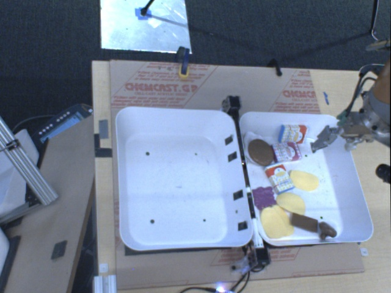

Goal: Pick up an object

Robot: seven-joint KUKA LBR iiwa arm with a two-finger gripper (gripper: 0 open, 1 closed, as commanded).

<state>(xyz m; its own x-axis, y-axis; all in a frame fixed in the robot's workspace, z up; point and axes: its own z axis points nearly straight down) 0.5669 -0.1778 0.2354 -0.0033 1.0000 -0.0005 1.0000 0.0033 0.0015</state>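
The right bin [357,194] holds several small objects. At its far side lie a white, red and blue carton [292,133], a brown disc [261,152] and a small red-and-white pack [287,153]. Toward the middle are another small carton [280,179], a yellow oval [304,180] and a purple piece [264,196]. Two yellow discs [278,221] and a brown bar [310,224] lie near the front. My gripper [322,139] hangs over the bin's far right part, just right of the cartons, with nothing visibly in it.
The left bin [177,176] sits beside the right one, joined by a black divider with clips [239,163]. Both rest on a cardboard sheet [159,84]. A yellow-and-blue clamp [182,63] stands at the far edge. Cables run behind the bench.
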